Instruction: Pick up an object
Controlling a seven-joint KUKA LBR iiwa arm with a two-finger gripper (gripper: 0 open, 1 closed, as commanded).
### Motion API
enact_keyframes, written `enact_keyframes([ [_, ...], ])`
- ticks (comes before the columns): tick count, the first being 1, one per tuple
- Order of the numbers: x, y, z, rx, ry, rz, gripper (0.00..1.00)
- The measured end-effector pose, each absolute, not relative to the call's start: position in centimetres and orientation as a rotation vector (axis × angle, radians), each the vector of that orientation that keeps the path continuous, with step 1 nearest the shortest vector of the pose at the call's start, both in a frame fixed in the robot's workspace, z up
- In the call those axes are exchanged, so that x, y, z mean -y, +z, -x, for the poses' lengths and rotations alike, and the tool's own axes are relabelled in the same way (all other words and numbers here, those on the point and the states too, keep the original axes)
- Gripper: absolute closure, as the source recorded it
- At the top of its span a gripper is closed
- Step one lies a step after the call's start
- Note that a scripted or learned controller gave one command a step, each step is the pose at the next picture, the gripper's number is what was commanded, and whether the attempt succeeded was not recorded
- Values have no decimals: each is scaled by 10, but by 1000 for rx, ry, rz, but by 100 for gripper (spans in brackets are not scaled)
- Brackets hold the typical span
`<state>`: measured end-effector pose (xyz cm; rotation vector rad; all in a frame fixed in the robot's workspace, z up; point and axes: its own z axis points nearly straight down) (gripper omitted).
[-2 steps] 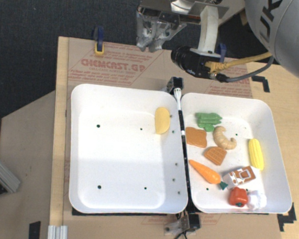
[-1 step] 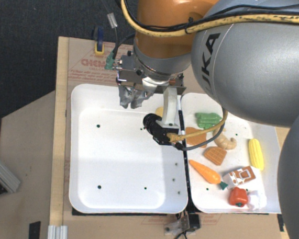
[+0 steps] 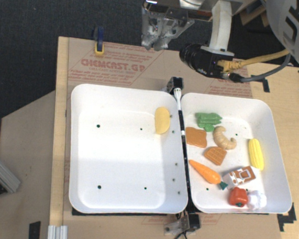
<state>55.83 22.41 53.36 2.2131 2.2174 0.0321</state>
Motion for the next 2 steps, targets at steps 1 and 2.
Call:
enact_keyframes([
  [1, -225, 377, -542, -2226, -25, -2227, 100],
  [2, -223, 273, -584, -2222, -20, -2228, 100],
])
